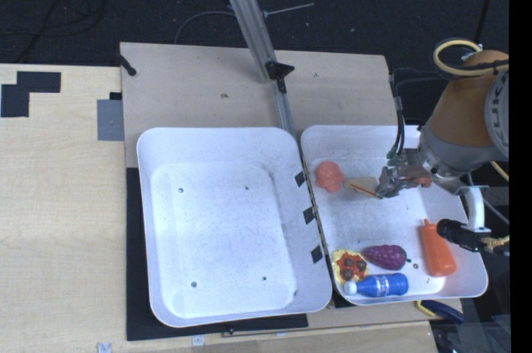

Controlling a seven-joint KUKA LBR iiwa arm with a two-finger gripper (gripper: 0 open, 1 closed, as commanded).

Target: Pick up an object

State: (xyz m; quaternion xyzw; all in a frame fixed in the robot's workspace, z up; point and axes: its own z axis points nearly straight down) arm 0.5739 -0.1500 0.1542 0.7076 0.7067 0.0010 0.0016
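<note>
Objects sit in right bin. End effector is low in that bin's upper part, over a tan stick-like piece; grip state can't be told. Pink ball just left of it. Nr front wall: purple grapes, blue bottle, red-yellow toy; orange carrot-shaped item at right. Left bin beside it on desk.

Even overhead light (slightly soft focus)

Two bins sit side by side; in the right bin a ball lies toward the back left, with a bottle, grapes and a carrot along the front.
</note>
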